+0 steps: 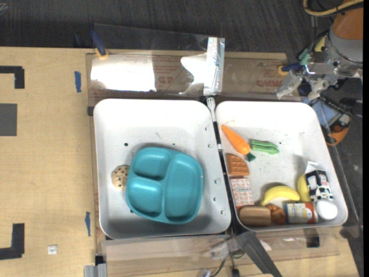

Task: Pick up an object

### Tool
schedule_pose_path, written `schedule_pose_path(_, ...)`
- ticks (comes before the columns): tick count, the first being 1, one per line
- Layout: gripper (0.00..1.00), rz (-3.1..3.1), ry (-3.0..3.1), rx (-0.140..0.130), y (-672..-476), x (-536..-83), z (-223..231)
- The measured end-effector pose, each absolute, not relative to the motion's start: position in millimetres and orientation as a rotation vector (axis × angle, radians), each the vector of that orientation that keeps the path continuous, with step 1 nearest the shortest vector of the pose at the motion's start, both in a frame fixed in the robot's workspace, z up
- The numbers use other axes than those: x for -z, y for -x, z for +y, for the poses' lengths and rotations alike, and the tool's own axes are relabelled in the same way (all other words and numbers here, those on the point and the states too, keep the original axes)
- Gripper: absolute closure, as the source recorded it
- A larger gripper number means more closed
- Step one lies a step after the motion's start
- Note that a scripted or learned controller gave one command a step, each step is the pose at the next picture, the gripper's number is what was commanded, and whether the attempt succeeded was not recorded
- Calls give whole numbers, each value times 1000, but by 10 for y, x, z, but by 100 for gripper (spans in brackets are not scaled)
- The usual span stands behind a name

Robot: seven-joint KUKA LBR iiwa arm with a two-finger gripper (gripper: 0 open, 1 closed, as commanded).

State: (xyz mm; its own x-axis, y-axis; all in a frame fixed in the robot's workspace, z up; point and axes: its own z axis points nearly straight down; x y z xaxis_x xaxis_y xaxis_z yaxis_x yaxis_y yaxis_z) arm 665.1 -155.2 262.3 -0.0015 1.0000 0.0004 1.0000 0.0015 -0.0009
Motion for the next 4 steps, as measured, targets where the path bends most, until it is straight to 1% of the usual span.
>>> schedule_pose_path(2,0,-2222,2219,-1,-6651,-2623,-1552)
schedule_pose_path(3,0,-2222,2210,-9,-6211,-1642,-1381)
schedule_pose_path(4,100,-2231,2218,3,-6247,-1808,-1389)
